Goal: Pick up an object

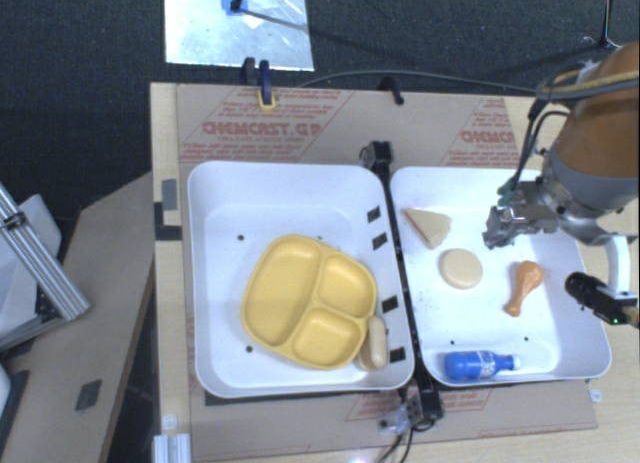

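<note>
Right shallow white plastic bin (575,346) holds four loose candidates, all lying flat and apart from each other.

Largest: blue plastic bottle with white cap (479,363), on its side near the front wall. Probably light and stiff, but round and slick, so likely to roll; best taken across the body.

Next: pale tan wedge, toy-food look (428,226), near the back left. Flat faces, should pinch well across its thickness.

Next: cream round disc, cookie-like (461,268), mid-bin. Low profile, so the fingers need to go right down to the floor and take it across the diameter.

Smallest: orange toy drumstick (522,287), right of the disc. Narrow shaft is the obvious hold; the bulb end would slip.

Metal two-finger gripper (503,223) sits over the back of this bin, above the drumstick and disc, touching neither. Can't tell how far it is open; nothing seen in it.
</note>
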`<state>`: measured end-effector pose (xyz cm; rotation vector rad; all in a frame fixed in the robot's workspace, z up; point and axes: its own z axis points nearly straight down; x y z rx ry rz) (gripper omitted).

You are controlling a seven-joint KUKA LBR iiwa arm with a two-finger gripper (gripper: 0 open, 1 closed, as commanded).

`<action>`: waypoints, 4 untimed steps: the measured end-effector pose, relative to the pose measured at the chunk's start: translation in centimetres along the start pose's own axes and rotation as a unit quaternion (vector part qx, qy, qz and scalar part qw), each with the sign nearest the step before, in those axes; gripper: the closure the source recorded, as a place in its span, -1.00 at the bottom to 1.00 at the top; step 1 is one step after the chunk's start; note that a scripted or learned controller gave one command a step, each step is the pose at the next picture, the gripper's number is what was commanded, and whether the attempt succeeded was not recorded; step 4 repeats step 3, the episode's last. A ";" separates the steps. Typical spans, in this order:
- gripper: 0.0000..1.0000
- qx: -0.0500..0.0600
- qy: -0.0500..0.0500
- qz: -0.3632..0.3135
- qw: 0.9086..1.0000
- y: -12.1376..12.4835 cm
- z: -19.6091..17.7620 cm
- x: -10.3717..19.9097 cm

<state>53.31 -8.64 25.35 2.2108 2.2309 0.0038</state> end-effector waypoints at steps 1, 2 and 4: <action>1.00 0.001 0.000 0.000 1.000 -0.8 0.0 5.1; 1.00 0.000 0.000 0.000 1.000 -1.1 0.0 9.9; 1.00 0.000 0.001 0.000 1.000 -1.7 0.6 14.6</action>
